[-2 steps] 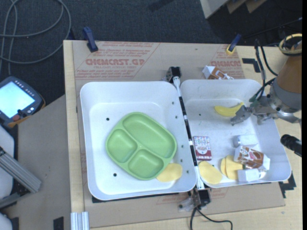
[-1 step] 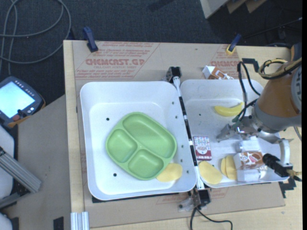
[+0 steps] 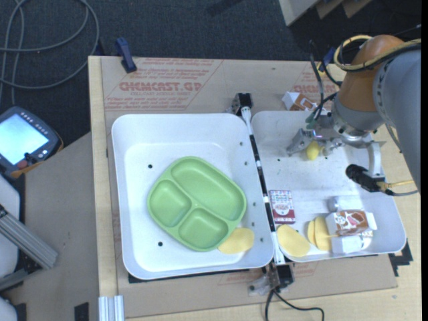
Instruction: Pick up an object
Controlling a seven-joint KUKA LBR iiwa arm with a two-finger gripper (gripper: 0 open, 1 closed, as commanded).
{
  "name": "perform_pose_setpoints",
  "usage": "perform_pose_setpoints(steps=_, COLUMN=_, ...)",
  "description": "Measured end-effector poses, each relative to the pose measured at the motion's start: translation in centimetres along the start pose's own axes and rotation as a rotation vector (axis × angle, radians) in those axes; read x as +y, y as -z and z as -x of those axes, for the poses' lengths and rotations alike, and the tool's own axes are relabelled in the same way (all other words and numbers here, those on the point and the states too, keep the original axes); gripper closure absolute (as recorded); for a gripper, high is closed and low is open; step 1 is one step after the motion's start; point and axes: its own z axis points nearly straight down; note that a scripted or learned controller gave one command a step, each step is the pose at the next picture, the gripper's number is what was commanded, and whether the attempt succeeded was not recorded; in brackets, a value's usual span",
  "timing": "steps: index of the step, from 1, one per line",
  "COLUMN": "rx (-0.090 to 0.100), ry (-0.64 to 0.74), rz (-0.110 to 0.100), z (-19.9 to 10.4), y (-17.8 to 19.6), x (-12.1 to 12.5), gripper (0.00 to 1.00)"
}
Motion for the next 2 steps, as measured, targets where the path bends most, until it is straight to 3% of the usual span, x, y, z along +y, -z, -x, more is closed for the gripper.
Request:
perform_pose_setpoints(steps=1, rx=-0.002, ry=0.001, rz=0.000, z=0.1, y=1.0, x=0.0, gripper=1.00)
perform_pose_setpoints(steps=2, rx=0.000, ry=0.002, rz=0.003, z=-8.0, y=9.6, x=3.2, gripper=1.00)
